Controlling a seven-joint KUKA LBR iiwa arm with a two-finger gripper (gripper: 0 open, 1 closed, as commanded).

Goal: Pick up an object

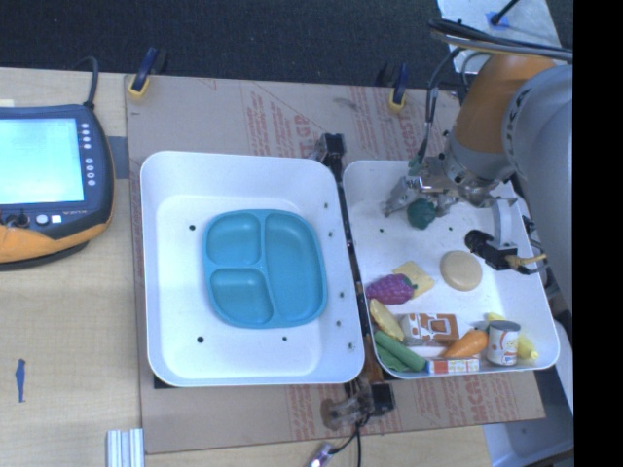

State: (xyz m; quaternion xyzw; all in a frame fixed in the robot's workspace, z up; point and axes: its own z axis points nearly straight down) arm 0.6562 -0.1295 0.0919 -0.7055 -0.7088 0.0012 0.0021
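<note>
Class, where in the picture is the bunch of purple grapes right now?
The purple grapes lie in the right bin, near its left wall, touching the yellow cheese wedge and just above the banana.

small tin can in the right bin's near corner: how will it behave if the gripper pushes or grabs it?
The small tin can with its pale label stands upright, so a high push may tip it, and then it would probably roll. Its rigid, smooth-looking wall could slip between fingers. The orange carrot crowds one side.
</note>
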